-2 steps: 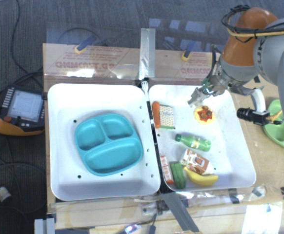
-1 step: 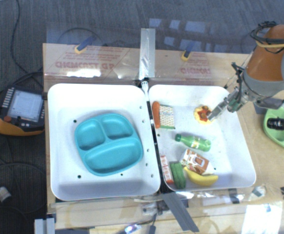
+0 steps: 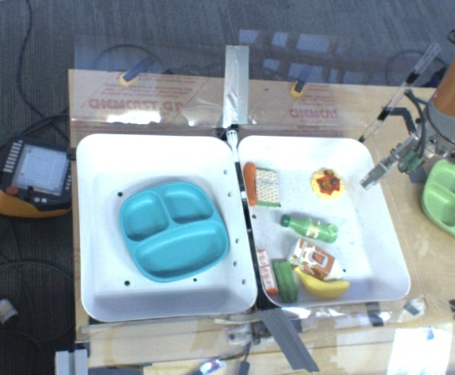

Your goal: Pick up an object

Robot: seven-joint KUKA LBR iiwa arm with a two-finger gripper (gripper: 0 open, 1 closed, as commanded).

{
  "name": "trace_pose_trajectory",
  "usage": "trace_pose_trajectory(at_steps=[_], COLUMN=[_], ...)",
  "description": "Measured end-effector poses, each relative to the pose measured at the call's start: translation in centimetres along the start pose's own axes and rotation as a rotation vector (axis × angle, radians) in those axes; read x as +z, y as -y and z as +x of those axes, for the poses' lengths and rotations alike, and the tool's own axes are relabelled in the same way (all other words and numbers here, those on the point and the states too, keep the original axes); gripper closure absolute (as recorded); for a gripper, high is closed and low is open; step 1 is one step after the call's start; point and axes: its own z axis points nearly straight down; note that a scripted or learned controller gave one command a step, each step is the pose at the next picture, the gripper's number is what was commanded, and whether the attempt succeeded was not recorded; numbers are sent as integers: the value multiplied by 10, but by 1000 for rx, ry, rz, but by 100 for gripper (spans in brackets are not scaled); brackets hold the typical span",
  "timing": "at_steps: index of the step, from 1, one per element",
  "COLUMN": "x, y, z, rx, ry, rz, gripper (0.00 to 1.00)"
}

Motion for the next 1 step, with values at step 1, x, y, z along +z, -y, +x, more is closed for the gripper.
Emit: trace_pose_trajectory(at_steps=[1], x=[16], y=[-49], z=[59], rx=[230], ry=[-2], rz=[3], gripper=[100])
